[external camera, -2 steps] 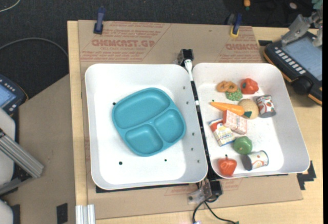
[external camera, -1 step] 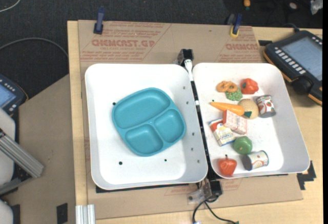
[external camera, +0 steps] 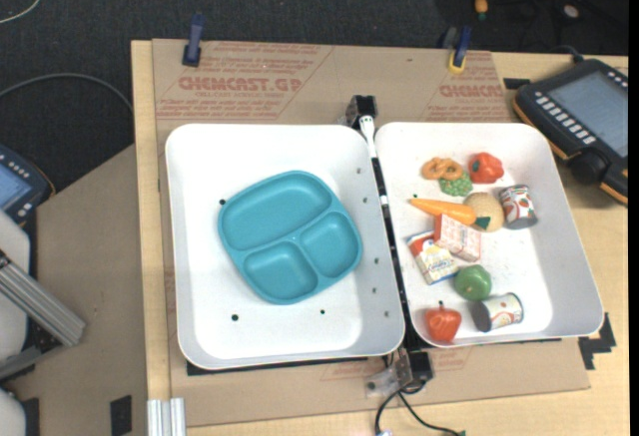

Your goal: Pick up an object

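Gripper: open or closed, can't tell from this view.
Right bin (external camera: 559, 224): all the pickable items sit here, bunched toward its left half.
Back row: a pretzel (external camera: 441, 168), with a red pepper (external camera: 486, 166) just beside it on the right and a green bit (external camera: 456, 186), maybe broccoli, touching the pretzel's front edge.
Middle: a carrot (external camera: 442, 209) lying flat, tip pointing at the left bin; a beige lump (external camera: 483, 209) at its thick end; a small can (external camera: 516, 206) tipped over to the right.
Centre pile: a red-and-white box (external camera: 459, 239) leaning on a smaller carton (external camera: 433, 260).
Front: a green fruit (external camera: 473, 281), a second can (external camera: 499, 310) on its side, and a red fruit (external camera: 443, 323) near the front rim.
Left bin (external camera: 190, 224): one teal divided plate (external camera: 290, 236), sitting at an angle in the middle.
Table (external camera: 260, 80): covered in printed brown board, both bins side by side and touching.
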Robot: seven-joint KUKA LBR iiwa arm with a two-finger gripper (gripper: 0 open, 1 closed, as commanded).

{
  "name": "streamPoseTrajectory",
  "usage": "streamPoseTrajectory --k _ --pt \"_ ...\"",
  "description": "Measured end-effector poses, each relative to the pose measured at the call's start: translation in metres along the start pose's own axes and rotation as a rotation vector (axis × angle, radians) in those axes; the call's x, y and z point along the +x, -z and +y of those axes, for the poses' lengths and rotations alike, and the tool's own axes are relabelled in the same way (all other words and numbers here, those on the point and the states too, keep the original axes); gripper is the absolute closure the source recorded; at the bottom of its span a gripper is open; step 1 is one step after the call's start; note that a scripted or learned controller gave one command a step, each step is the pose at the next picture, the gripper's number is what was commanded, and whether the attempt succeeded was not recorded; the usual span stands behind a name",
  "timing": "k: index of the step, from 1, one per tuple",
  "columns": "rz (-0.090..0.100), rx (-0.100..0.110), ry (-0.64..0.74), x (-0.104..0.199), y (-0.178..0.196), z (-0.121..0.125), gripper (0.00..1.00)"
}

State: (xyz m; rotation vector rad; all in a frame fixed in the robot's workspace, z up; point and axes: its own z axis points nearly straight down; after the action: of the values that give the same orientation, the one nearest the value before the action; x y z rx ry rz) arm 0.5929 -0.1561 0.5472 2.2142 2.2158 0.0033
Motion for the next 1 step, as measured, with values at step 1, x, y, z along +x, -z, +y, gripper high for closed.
streamPoseTrajectory --k 1 --pt "0.005 0.010 -0.008 -0.0470 -0.0113 -0.0764 1.00"
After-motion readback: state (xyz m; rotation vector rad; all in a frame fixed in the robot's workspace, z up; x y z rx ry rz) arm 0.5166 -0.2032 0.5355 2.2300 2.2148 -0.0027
